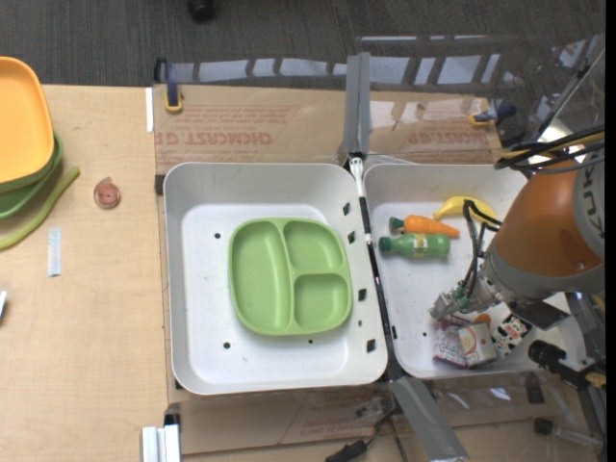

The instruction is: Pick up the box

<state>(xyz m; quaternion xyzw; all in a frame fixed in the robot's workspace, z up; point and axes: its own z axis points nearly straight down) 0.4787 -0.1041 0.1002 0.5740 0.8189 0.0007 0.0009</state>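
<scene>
Far left on the bench: stacked orange and green plates [21, 147], partly cut off, and a small pink round thing [108, 194] beside them.

Left bin [192, 354]: one green divided tray [290, 276], lying flat near the middle.

Right bin [409, 354]: at the back, a carrot [429, 226] touching a green bottle [415, 246], with a banana [463, 206] just behind them. Toward the front, the box [466, 343], a small printed carton that looks crumpled, lies tilted near the bin's front wall. A small black-and-white spotted thing [511, 330] sits just to its right.

Gripper [460, 301] is low over the right bin, directly above the box's back edge, arm and orange band [553, 229] crowding in from the right. Fingers are too cluttered with cables to read; cannot tell whether spread or clenched, nor whether anything is between them.

Risks, as judged: the box is soft-looking and tilted, so a pinch may crush it or slip off an edge. It lies close to the front wall, leaving little room for a finger on that side. The spotted neighbour could be snagged instead, or nudged with it.
</scene>
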